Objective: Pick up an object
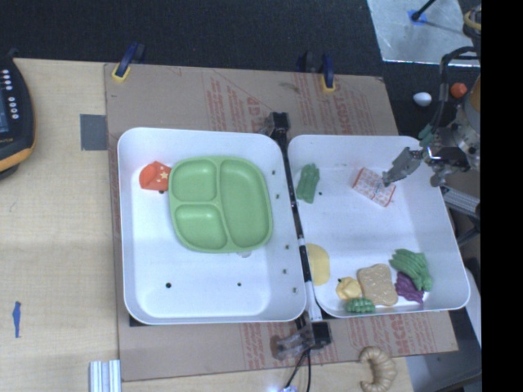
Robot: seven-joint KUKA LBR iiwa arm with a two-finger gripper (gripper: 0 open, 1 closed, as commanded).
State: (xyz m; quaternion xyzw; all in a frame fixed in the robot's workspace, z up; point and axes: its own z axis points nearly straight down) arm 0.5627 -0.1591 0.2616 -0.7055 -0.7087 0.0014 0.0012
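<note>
My gripper (400, 168) reaches in from the right over the upper part of the right bin (359, 235). Its fingertips hang just beside and slightly above a small pink-and-white packet (373, 187) lying on the bin floor. Nothing shows between the fingers. A green leafy toy (307, 183) lies at the bin's left wall. In the lower right corner sit a yellow piece (317, 264), a small yellow toy (349, 287), a tan cracker (377, 284), a green vegetable (411, 267), a purple piece (408, 287) and a green pod (359, 305).
The left bin (155, 284) holds a green three-compartment plate (221, 203) with a red toy (154, 176) at its left edge. A tan curled object (377, 368) lies outside the bins on the cardboard below. A handheld controller (12, 117) rests at the far left.
</note>
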